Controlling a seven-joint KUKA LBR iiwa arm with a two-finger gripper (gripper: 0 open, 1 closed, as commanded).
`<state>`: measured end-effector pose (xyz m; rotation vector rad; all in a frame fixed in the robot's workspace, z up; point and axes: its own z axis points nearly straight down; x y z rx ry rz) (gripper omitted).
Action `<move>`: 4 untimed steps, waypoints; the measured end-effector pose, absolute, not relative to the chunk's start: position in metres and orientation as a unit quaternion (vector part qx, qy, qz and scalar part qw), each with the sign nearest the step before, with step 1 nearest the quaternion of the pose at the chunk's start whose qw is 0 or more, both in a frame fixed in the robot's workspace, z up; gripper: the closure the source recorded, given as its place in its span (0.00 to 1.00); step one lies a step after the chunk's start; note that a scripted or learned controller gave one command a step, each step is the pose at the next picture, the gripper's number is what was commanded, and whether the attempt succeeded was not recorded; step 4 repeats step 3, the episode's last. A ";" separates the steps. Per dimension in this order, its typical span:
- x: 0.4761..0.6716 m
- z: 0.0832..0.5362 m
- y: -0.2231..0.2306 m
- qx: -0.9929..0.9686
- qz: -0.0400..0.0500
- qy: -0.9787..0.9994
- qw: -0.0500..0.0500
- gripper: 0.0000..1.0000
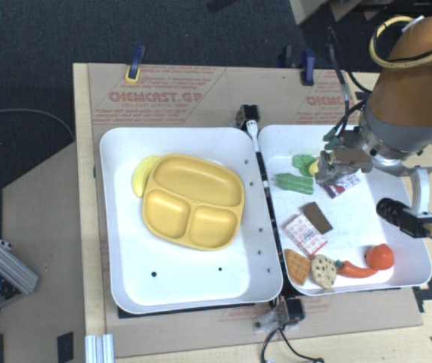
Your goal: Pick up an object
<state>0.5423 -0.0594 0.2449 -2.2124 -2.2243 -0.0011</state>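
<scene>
claw [335, 171] over right bin [405, 259], beside green toy [295, 181]

Looks like a robotics lab: two white bins [117, 225] set on a surface [87, 127] of protective-paper board, held by clamps [134, 66], with loose cables [291, 346], aluminium framing [4, 259] and dark carpet floor [49, 21] around.

A: What colour is the big plate [193, 201]?
B: Yellow, in a white bin [125, 225].
A: And the other bin [405, 267]?
B: White too. Green pieces [299, 172], a brown block [318, 218], an orange carrot [367, 262].
</scene>
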 end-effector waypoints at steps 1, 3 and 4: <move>0.532 0.241 -0.001 -0.705 0.000 -0.709 0.003 1.00; 0.517 0.219 0.029 -0.708 0.001 -0.706 0.001 1.00; 0.517 0.219 0.029 -0.708 0.001 -0.706 0.001 1.00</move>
